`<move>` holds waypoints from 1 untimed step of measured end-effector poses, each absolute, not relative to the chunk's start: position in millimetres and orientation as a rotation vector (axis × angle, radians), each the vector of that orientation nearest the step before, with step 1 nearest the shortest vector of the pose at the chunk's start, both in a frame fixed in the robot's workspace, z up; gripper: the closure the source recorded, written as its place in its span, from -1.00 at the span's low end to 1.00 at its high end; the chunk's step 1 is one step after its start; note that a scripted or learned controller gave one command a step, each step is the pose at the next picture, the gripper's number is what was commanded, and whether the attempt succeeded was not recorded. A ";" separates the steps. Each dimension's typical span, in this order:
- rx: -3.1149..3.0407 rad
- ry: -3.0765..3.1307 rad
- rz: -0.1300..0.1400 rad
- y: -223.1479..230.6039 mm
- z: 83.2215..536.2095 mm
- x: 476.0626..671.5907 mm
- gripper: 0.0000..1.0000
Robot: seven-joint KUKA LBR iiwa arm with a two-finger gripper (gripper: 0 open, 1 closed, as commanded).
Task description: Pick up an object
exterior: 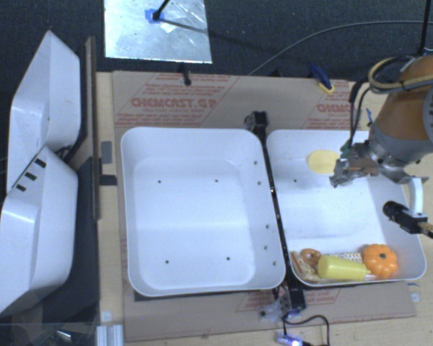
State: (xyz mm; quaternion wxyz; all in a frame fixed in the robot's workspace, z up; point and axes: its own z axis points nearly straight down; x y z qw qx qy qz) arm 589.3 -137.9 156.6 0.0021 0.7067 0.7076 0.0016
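- The tool (344,170) hangs over the far part of the right bin (325,222), at the end of the grey arm (411,117) with its orange band; whether it is spread or pressed together I cannot tell
- A pale yellow flat disc (321,161) lies on the right bin's floor just beside the tool, on the side toward the left bin; the tool's tip overlaps the disc's edge in this view, and I cannot tell whether they touch
- Along the right bin's near wall, well apart from the tool, sits a cluster of items: a small orange pumpkin (380,259) at the near corner away from the left bin, a yellow cylinder (340,268) just beside it, and a pretzel-like brown piece (308,259) at the cluster's end nearest the left bin
- The left bin (195,207) sits touching the right bin's side, both on a cardboard sheet (177,99) on the counter (105,114)
- Beyond the far edge of the cardboard, away from the right bin, lies a shiny grey square plate (157,19)
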 end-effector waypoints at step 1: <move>2.217 2.220 0.005 -137.3 212.4 600.2 1.00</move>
